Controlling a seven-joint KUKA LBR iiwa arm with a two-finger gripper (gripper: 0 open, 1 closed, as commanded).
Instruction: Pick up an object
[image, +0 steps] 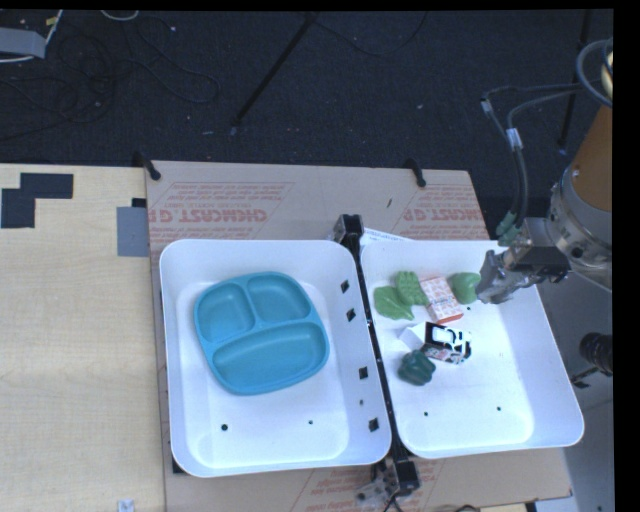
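- The grey two-finger gripper (492, 290) hangs low over the far right part of the right-hand shallow white bin (540, 400), reaching in from the right; from where I stand I cannot tell how it is set, and nothing shows in its grasp.
- Just to its left, almost touching the tip, lies a small light-green rounded lump (464, 286).
- A little further left lies a pink-and-white patterned flat packet (439, 296), tilted, and beyond that a leafy light-green soft piece (399, 297), near the divider between the bins.
- Below and left of the gripper, nearer the bin's middle, sits a black-and-white small toy-like object (447, 343), with a dark-green crumpled lump (417, 369) just beside it on the lower left.
- Behind the gripper the grey arm with its orange band (598, 160) rises toward the upper right, cables looping off it.
- Well away to the left, in the left-hand shallow white bin (200, 440), lies a blue plastic divided plate (262, 332) with three compartments.
- Both bins rest on a brown cardboard sheet (250, 205) over the pale wooden bench (70, 350).
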